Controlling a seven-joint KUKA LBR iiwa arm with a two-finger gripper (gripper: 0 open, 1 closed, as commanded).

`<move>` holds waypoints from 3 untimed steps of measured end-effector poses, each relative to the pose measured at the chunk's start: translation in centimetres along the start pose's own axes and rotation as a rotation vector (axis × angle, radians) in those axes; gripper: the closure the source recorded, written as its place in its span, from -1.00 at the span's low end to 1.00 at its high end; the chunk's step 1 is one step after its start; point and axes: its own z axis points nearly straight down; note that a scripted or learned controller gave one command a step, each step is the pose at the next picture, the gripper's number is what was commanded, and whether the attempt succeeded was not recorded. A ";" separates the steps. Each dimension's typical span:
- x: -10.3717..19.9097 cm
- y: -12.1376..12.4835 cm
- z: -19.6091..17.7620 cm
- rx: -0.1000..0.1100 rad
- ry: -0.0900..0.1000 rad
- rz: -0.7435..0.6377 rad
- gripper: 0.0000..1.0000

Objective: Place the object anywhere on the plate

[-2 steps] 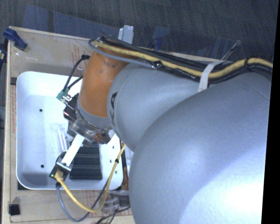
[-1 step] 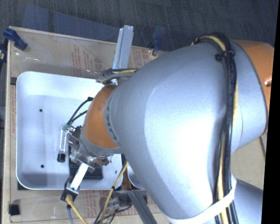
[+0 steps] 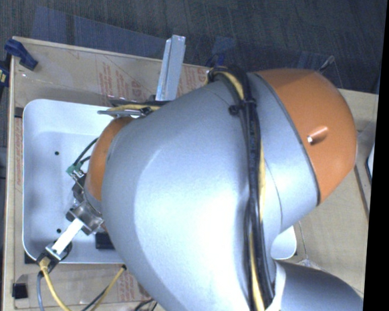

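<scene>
My grey arm (image 3: 197, 205) with its orange band (image 3: 303, 133) reaches in very close to the camera. It covers the middle and right of the view. Its wrist end, with my gripper (image 3: 87, 203), hangs low over the left white bin (image 3: 39, 173), near the bin's front half. The arm's bulk hides most of the gripper and whatever lies beneath it. A small black thing (image 3: 104, 241) peeks out from under the arm at the bin's front wall; I cannot tell what it is.
The bare part of the left bin's floor (image 3: 54, 147) lies at the far left. A blue clamp (image 3: 19, 53) grips the bench's back left corner. An upright metal bar (image 3: 171, 66) stands behind the bin. Yellow cable (image 3: 76, 296) loops along the bench's front edge.
</scene>
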 end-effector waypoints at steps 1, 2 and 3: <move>-2.5 2.9 -12.3 -0.002 0.002 -0.186 1.00; -2.5 2.9 -12.3 -0.001 0.002 -0.186 -1.00; -5.1 5.8 -20.5 -0.005 0.005 -0.164 -1.00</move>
